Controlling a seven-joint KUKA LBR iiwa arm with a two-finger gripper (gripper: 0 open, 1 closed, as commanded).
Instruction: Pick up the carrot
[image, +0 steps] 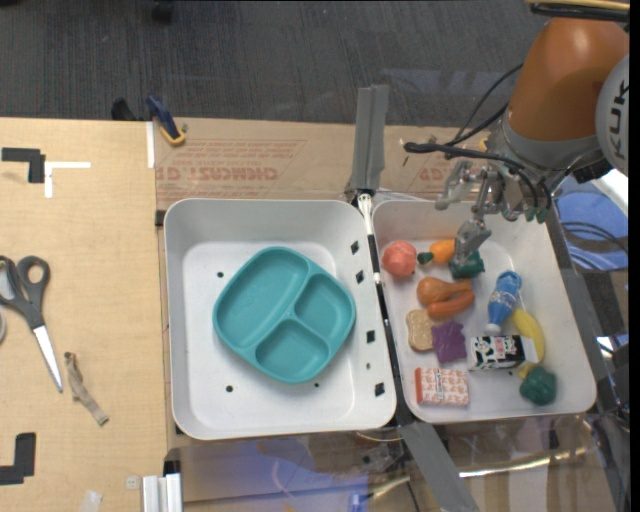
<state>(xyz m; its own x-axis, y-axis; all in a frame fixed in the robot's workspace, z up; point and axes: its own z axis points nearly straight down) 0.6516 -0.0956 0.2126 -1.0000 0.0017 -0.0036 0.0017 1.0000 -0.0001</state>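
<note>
The carrot (441, 250) is a small orange piece with a dark green end, lying near the back of the right bin (570, 330), between a pink-red fruit (399, 258) and a small green item (467, 267). My gripper (469, 252) reaches down into that bin just right of the carrot, directly over the green item. Nothing is visibly lifted. The grey wrist and its cables hang above the bin's back edge.
The right bin also holds an orange gourd-shaped toy (439, 290), a biscuit (419, 330), a purple piece (449, 343), a blue bottle (505, 296), a banana (528, 333), a cow-print carton (497, 350) and a red packet (441, 386). A teal divided plate (285, 313) lies in the left bin (185, 300).
</note>
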